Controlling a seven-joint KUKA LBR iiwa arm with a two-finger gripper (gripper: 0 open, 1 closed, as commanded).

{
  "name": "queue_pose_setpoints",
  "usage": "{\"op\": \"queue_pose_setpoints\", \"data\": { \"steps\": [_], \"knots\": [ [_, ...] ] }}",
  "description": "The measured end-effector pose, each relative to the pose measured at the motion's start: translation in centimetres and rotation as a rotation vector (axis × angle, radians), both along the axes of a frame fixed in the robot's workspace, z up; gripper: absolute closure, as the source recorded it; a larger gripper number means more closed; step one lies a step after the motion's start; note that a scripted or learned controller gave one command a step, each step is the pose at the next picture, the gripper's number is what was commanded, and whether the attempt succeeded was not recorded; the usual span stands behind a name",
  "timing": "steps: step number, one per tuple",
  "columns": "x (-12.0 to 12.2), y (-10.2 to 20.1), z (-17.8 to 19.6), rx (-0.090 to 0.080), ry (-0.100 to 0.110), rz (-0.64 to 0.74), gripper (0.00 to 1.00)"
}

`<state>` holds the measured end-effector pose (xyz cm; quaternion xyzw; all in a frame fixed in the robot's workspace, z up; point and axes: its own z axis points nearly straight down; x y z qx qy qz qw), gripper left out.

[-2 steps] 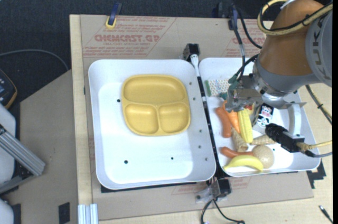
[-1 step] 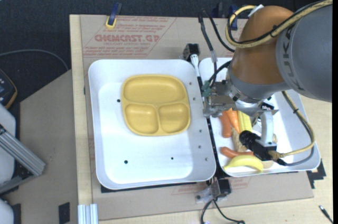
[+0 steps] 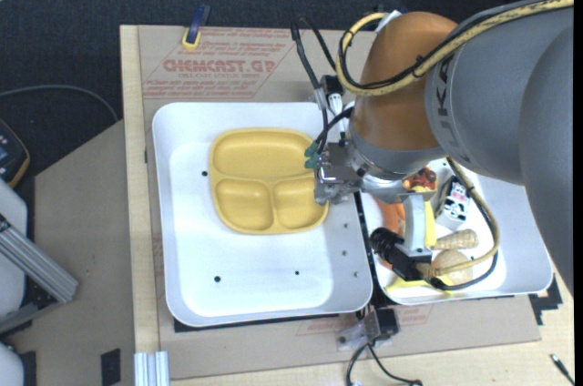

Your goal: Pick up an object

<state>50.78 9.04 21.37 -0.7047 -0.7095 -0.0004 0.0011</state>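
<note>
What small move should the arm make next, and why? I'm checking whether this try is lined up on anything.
Probably a short straight drop. The claw hangs over the right rim of the yellow divided plate in the left bin, so that rim is the nearest thing to catch. The small items in the right bin lie partly under the arm, a poorer target from here.

Red print runs across the brown protective sheet (image 3: 237, 66) that lies on the table beyond the far edge of the left bin (image 3: 173, 193). The big line reads roughly "CHEMCAST G.P", though the last letters are not sharp. Smaller red lines sit above and below it, too fine to read. The same print runs on to the right behind the arm (image 3: 492, 93), hidden there. Nothing else in view bears readable text.
</note>
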Motion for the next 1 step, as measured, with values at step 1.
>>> {"op": "queue_pose_setpoints", "data": {
  "steps": [1],
  "knots": [
    [-0.08, 0.87, 1.85, -0.001, -0.005, -0.005, 1.00]
  ]
}}
